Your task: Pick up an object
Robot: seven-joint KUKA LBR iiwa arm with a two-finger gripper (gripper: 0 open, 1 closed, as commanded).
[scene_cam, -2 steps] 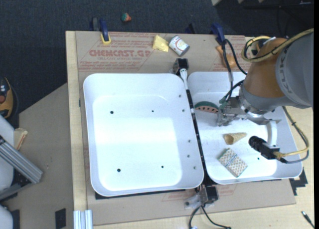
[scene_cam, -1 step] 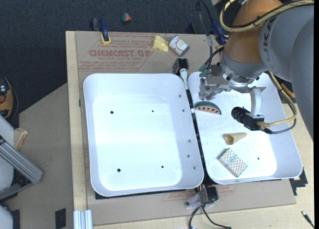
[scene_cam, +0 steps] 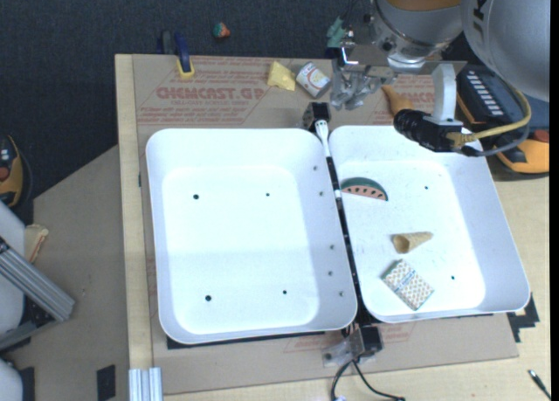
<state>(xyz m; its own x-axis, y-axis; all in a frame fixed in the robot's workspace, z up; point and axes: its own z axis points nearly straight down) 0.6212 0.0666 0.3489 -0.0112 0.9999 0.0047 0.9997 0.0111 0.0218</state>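
The right bin [scene_cam: 489, 242] holds three things. A watermelon-slice toy [scene_cam: 364, 189], red with a green rind, lies near its left wall. A tan cone-shaped piece [scene_cam: 411, 240] rests at the middle. A small block with a blue-and-white pattern [scene_cam: 408, 285] sits toward the front. My gripper [scene_cam: 352, 92] hangs raised over the back left corner of the right bin, well behind all three things and touching none of them.
The left bin [scene_cam: 175, 242] stands beside the right one. On the board behind the bins lie a yellow wedge [scene_cam: 281, 77], a small white box [scene_cam: 312, 79] and a blue and yellow clamp [scene_cam: 182, 54]. A small red-green object [scene_cam: 222, 31] lies on the dark floor.
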